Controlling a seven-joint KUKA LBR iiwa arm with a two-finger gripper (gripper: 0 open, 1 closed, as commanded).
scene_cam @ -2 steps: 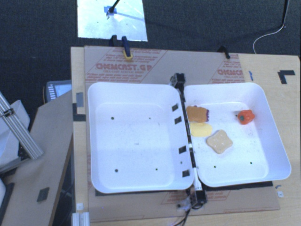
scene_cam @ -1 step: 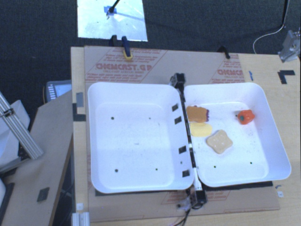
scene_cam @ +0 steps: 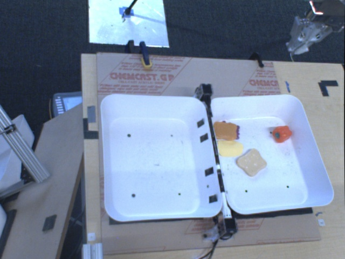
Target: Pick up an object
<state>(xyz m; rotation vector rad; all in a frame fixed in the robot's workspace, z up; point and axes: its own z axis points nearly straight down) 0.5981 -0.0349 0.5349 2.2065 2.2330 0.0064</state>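
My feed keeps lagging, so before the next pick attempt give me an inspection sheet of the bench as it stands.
Surface: cardboard-covered bench bearing the left bin and right bin, joined side by side.
Job's things: all in the right bin: orange block with a purple edge, pale yellow flat piece, toast-shaped piece, red pepper-like toy.
Clutter: nothing seen in the left bin.
Gripper: gripper at top right, above the floor beyond the bench; jaws' state unclear.
Cables: wires at the bins' front joint.
Surroundings: dark carpet, shiny metal plate, aluminium rail at left.
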